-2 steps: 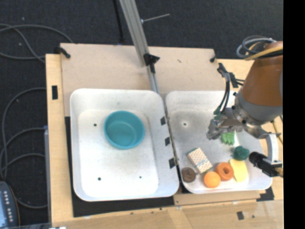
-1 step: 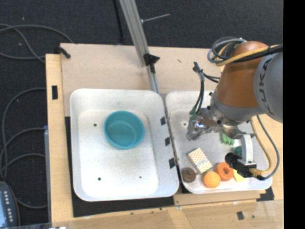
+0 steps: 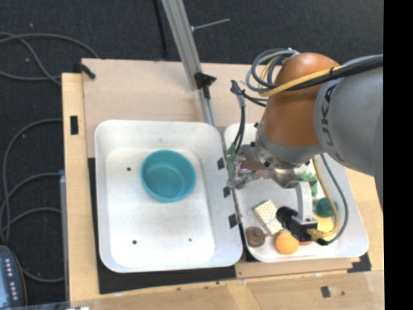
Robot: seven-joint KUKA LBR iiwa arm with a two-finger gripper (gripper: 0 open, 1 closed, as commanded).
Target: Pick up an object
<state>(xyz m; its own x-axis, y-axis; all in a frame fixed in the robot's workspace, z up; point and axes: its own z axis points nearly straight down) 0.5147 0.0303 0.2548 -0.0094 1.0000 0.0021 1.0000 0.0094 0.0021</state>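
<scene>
- Things to pick lie in the right bin (image 3: 359, 241), at its near end: an orange ball (image 3: 286, 243), a brown disc (image 3: 256, 236) and a pale block (image 3: 266, 215) with small squares on it.
- The ball and the disc are near each other. The block sits just behind them.
- A green thing (image 3: 323, 206) lies farther right in the same bin, with a bit of yellow next to it. I cannot tell what these are.
- The gripper (image 3: 248, 171) is over the right bin, close to its left wall and a little behind the block.
- I cannot tell if the gripper is wide or narrow. I see nothing held in it.
- I think this is the reaching step, and nothing is picked yet.
- Next, the gripper needs to line up over one thing, go down and close on it. The ball may roll, and the flat disc may be hard to grab.
- The big grey and orange arm (image 3: 303, 115) hides most of the far part of the right bin.
- The left bin (image 3: 103, 173) holds one blue bowl (image 3: 168, 175), standing open side up, well apart from the gripper.
- Both bins sit on a tan bench (image 3: 129, 89).
</scene>
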